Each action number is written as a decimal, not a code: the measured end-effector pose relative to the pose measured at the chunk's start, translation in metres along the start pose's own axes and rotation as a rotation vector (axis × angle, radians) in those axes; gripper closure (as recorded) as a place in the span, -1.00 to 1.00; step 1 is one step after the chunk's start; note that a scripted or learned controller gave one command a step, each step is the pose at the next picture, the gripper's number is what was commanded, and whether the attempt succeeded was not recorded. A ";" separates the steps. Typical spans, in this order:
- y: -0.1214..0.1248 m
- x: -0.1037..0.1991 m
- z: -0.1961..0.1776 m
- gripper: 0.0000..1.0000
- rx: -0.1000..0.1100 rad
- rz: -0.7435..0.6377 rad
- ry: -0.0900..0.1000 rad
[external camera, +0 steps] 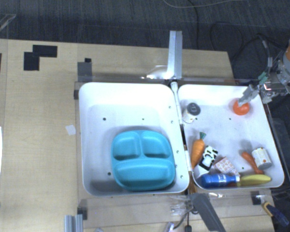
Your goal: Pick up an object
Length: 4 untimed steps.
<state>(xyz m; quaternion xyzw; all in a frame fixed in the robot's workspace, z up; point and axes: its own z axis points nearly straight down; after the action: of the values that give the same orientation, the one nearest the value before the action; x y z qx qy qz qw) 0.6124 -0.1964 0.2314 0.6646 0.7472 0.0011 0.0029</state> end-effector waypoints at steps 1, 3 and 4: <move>0.020 0.001 -0.077 -1.00 -0.003 0.044 -0.001; 0.058 -0.008 0.142 -1.00 0.005 0.004 0.011; 0.060 -0.011 0.130 1.00 -0.009 0.001 -0.002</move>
<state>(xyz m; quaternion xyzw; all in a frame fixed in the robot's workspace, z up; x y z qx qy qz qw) 0.6743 -0.2010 0.1023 0.6650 0.7468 0.0040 0.0065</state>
